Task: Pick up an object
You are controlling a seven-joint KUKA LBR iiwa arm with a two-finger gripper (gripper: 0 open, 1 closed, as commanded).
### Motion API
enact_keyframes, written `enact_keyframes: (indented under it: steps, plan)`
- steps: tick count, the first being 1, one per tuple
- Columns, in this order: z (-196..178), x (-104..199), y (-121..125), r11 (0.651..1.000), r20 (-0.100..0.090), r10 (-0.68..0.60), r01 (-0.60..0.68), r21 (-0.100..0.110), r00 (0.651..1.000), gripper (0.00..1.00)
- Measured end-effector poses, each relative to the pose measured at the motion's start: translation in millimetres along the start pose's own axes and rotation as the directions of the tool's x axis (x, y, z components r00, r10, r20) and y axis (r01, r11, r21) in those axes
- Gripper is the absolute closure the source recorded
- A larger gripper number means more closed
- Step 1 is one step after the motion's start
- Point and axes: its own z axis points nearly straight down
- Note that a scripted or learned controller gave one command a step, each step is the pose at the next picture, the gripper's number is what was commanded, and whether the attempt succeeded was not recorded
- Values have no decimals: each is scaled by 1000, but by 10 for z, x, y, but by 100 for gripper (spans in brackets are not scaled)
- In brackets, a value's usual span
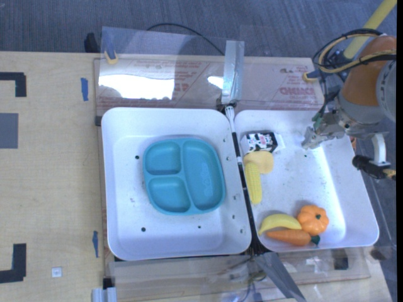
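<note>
The right bin (352, 187) holds several toy foods. A black-and-white cow-patterned carton (260, 142) lies at its upper left. Just below it is a yellow corn cob (255, 176). At the bin's front lie a yellow banana (280, 222), an orange carrot (291, 236) and a small orange pumpkin (313, 219), close together. My gripper (313, 137) hangs over the upper right part of this bin, to the right of the carton and apart from every object. Nothing shows in its grasp.
The left bin (119, 187) carries a blue divided plate (184, 175) in its middle. A clear plastic wall (164, 74) stands behind both bins. The arm's orange band (362, 87) and cables sit above the right bin's far right corner.
</note>
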Motion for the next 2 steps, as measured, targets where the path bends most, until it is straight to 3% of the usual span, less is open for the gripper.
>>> enact_keyframes:
  steps: [1, 2]
  plan:
    - [-957, -273, -442, 987, 0, -158, 158, -3, 987, 100]
    - [-725, -232, -653, 893, -11, -451, 451, 6, 893, 100]
